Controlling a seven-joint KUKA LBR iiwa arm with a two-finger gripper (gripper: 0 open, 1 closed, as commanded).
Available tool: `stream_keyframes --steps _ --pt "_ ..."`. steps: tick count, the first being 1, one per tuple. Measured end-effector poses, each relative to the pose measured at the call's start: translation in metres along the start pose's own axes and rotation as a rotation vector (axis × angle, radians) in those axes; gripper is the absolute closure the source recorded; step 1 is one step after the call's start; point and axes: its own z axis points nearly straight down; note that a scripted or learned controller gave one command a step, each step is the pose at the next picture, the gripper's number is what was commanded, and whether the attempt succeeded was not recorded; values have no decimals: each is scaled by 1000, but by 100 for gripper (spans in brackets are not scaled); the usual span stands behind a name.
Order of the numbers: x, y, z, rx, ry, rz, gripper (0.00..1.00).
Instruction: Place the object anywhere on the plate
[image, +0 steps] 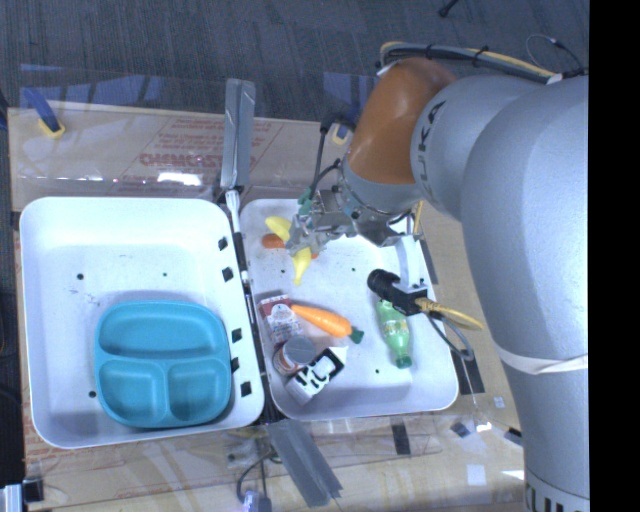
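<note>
Bins: two shallow white bins side by side, the left bin (40, 300) and the right bin (440, 395).
Plate: one blue plate (160, 365) with three compartments, lying flat in the near half of the left bin, with nothing on it.
Small items, right bin's left side: one small bottle with a red label (283, 318), one round brownish can (298, 352) just below it, and one black-and-white block (320, 370) beside the can, all close together.
Orange piece: one small orange lump (272, 240) at the far left of the right bin.
Yellow object: one yellow curved object (302, 262), banana-like and glossy, in the far part of the right bin. It is well apart from the plate, and yellow shows on both sides of the gripper's tip.
Carrot: one orange toy carrot (322, 320), lying across the middle of the right bin.
Gripper: one gripper (312, 232), right at the yellow object; whether it is apart, together or clamped cannot be told.
Green bottle: one green bottle (394, 333), lying on its side to the right of the carrot.
Arm: one grey arm (500, 150) with an orange band (395, 120), reaching in from the right.
</note>
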Motion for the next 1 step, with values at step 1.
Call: stream_keyframes --steps 1 --pt "48 -65 -60 2 1 43 100"
